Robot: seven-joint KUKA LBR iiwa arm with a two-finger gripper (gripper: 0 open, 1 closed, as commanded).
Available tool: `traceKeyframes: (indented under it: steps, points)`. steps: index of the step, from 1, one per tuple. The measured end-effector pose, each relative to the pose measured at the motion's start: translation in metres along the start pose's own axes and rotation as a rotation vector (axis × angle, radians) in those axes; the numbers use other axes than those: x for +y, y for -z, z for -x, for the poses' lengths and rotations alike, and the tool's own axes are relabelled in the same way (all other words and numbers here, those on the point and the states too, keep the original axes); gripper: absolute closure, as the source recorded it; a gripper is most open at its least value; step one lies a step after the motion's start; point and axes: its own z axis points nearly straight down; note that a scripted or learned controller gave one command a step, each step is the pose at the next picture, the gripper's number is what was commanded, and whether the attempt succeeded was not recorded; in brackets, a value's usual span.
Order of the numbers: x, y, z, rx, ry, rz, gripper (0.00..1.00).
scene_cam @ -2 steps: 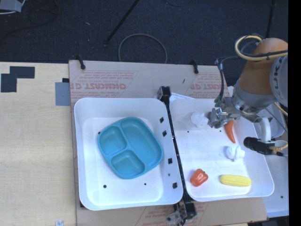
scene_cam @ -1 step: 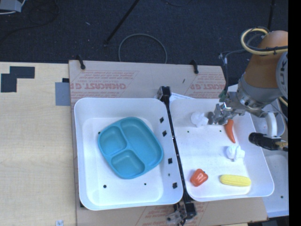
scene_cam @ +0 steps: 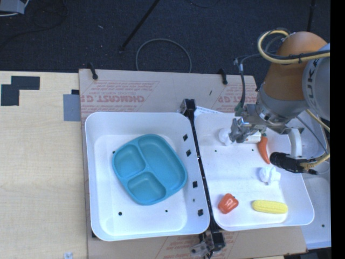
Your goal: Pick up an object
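My gripper point(scene_cam: 239, 130) hangs low over the back of the right bin point(scene_cam: 302, 198). A small white object point(scene_cam: 224, 137) lies just to its left, touching or nearly touching it. An orange carrot point(scene_cam: 263, 149) lies to its right, partly under the wrist. Further forward sit a white crumpled piece point(scene_cam: 268, 174), a red pepper point(scene_cam: 228, 203) and a yellow corn cob point(scene_cam: 269, 206). I see nothing lifted off the bin floor.
A blue divided plate point(scene_cam: 148, 168) lies in the left bin point(scene_cam: 102, 209). A black divider rail point(scene_cam: 197, 163) runs between the bins. A black cable fitting point(scene_cam: 288, 162) juts over the right bin's right side. Cardboard point(scene_cam: 140, 93) lies behind the bins.
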Motion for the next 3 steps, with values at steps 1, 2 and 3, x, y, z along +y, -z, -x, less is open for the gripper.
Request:
traceKeyframes:
  steps: [1,2,3]
  points:
    - [-0.018,-0.001,-0.053,0.0,0.001,-0.002,1.0]
    - [-0.017,0.005,-0.113,0.0,0.002,0.0,1.0]
    - [-0.02,0.013,-0.168,-0.001,0.001,-0.001,1.0]
